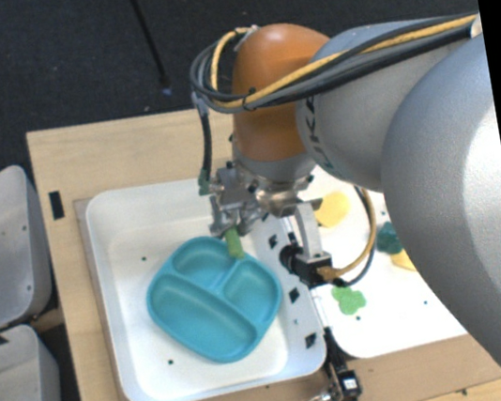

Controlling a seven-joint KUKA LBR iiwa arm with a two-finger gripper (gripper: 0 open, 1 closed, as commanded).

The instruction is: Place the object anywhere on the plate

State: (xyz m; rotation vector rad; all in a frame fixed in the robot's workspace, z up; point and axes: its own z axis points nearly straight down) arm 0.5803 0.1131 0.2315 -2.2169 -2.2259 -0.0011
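Note:
A blue divided plate (212, 298) lies in the left white bin (123, 292). My gripper (232, 231) hangs over the plate's upper right rim, pointing down from the orange-banded wrist (276, 95). A small green object (234, 245) sticks out from between its fingertips, just above the plate's rim. The fingers are shut on it. The arm hides the rest of the object.
The right bin (395, 328) holds a yellow piece (333, 209), a teal piece (388, 238), a green leafy piece (348, 299) and another yellow piece (402, 262). The big grey arm covers most of that bin. A divider wall (305, 300) runs between the bins.

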